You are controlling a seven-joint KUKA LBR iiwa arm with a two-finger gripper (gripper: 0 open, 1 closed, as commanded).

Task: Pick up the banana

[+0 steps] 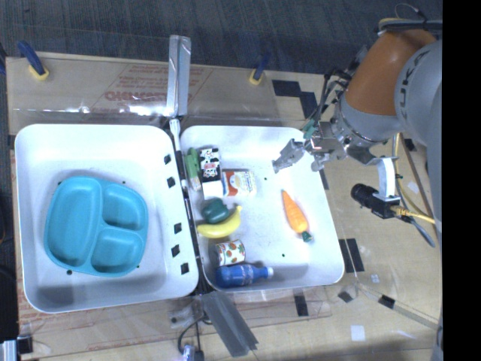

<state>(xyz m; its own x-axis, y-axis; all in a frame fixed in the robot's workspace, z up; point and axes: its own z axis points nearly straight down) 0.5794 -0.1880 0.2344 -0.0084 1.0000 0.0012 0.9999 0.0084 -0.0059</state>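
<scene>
Two shallow white bins are carried side by side on the desk (90,89), which is covered in a pale brown sheet with red print.

Nearest the camera, in the right bin (319,265), a blue bottle (242,275) is laid on its side along the front wall. Just behind it a small printed can (231,253) is seen. The banana (220,226) is laid just behind the can, close to the bin's left wall, with a dark green object (216,211) resting against its upper edge. A carrot (295,213) is placed well apart to the right. Further back, a small red and white carton (238,183) and a black and white carton (210,164) are seen, with a green item (194,163) beside the wall.

In the left bin (30,277) a blue divided tray (95,225) is held.

At the far right, the pincer (289,156) is held above the right bin's back corner, well apart from the banana; nothing is seen between its fingers, and how far they are parted cannot be told.
</scene>
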